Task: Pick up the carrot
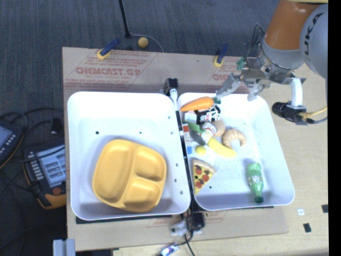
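The carrot [197, 104] lies in the right bin [277, 159], close to that bin's far left corner, its length running roughly along the far wall with the green-tipped end pointing toward the arm. The tool [239, 88] hangs above the far rim of the same bin, a little to the right of the carrot, with its two fingers spread apart and nothing between them. The step in hand appears to be the approach before the grasp. To do it well, the tool probably needs to travel a short way toward the bin's far left corner and then descend so that one finger lands on each long side of the carrot, closing across its narrow width rather than along its length. The crowding is the main hazard: a small black-and-white toy [212, 114] sits touching or just beside the carrot's near side, and a cluster of other play food, including a croissant [234, 136] and a yellow piece [220, 149], lies just beyond it toward the middle of the bin. The near finger should slip between carrot and toy without catching the toy. The far wall and the divider between the bins leave little room, so a centred grasp on the orange body looks safest. The left bin [85, 116] holds a yellow tray [130, 176], well apart from this work.
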